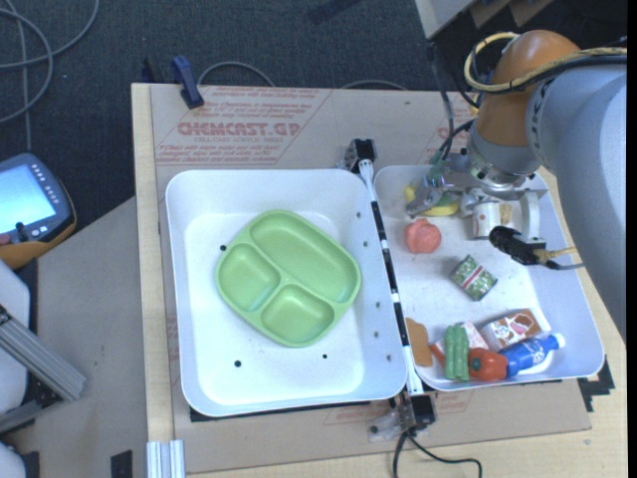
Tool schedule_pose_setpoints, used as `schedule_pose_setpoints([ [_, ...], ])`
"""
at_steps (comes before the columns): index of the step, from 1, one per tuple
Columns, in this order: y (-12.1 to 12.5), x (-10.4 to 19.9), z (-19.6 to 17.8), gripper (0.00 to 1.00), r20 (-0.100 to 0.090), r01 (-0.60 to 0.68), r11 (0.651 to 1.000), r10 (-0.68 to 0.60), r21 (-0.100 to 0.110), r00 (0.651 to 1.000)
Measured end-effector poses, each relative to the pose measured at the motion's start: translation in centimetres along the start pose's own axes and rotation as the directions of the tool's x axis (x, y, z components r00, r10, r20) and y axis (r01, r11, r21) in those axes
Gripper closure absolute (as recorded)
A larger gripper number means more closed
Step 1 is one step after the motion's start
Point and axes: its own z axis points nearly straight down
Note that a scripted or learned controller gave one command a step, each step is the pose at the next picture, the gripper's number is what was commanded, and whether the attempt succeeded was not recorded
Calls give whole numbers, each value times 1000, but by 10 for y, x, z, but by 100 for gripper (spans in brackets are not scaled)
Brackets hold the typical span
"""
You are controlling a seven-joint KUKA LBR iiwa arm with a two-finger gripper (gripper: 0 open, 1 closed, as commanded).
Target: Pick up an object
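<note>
Grey arm with orange band reaches in from the right, its pincer [445, 189] down at the far corner of the right-hand shallow white bin [577, 312], right over a small yellow banana-like toy [441, 207], apparently the target; pincer's opening can't be told from here. Red round toy [423, 235] lies just beside. Green three-compartment plastic plate [289, 277] sits in the left white bin [199, 357], well apart from the action.

Red print reading "CHEMCAST GP" is showing on the brown paper-faced sheet [239, 127] along the worktop's far edge; the smaller lines around it are staying illegible.
</note>
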Motion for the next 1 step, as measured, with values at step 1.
schedule_pose_setpoints([
  [1,-49,53,-96,100,-4,2,1000,-2,-14,1000],
])
